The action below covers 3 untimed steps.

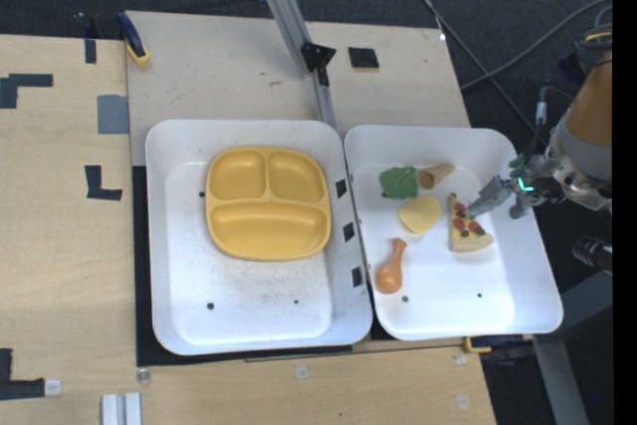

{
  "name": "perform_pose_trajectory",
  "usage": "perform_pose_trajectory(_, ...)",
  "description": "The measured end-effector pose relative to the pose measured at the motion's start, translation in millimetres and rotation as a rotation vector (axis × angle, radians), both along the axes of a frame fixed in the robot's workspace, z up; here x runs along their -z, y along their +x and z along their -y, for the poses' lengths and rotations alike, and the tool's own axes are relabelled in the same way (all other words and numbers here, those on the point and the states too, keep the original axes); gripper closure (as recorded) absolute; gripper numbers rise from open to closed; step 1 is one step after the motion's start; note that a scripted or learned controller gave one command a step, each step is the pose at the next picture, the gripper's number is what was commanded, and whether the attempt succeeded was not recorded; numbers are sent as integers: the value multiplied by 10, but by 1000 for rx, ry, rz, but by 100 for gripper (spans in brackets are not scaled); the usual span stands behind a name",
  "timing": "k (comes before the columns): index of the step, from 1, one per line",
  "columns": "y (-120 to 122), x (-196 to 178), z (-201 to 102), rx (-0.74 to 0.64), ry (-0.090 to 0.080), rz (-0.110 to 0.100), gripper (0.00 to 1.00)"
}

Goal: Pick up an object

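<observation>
The right bin (pixel 518 309) holds a pizza slice toy (pixel 466 226), a pale yellow heart-shaped piece (pixel 421 214), a green leafy toy (pixel 398 181), a small tan cone piece (pixel 435 175) and an orange drumstick toy (pixel 390 268). My gripper (pixel 505 196) hovers at the bin's right side, just right of the pizza slice and a little above it. Its two fingers stand apart with nothing between them.
The left bin (pixel 179 314) carries a yellow divided tray (pixel 268 202). A metal pole (pixel 284 0) slants down from the top to the gap between the bins. Cables run across the dark floor at the upper right.
</observation>
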State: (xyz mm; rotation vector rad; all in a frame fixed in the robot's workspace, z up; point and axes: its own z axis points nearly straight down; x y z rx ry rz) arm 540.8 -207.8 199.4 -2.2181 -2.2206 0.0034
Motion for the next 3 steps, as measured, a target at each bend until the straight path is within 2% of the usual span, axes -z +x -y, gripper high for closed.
perform_pose_trajectory(1,6,-8,1,0,-1,2,0)
perform_pose_trajectory(2,26,500,-23,-1,0,-2,0)
perform_pose_trajectory(3,-31,1028,-83,0,-7,8,0)
